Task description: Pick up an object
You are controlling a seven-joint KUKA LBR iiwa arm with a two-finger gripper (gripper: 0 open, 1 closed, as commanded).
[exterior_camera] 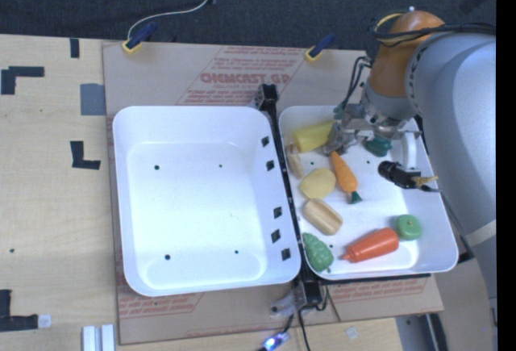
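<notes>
My gripper (337, 141) is down in the back of the right bin (435, 261), reaching in from the right. It sits between a yellow block (311, 136) on its left and the top end of a small orange carrot (344, 173) just below it. A teal piece (376, 148) lies close on its right. I see nothing clearly held between its fingers.
Also in the right bin are a pale yellow lump (318, 183), a tan bun (322, 217), a green leafy piece (317, 252), a large red-orange carrot (372, 245), a green round piece (408, 227) and a tan piece (294, 160). The left bin (129, 180) stands alongside.
</notes>
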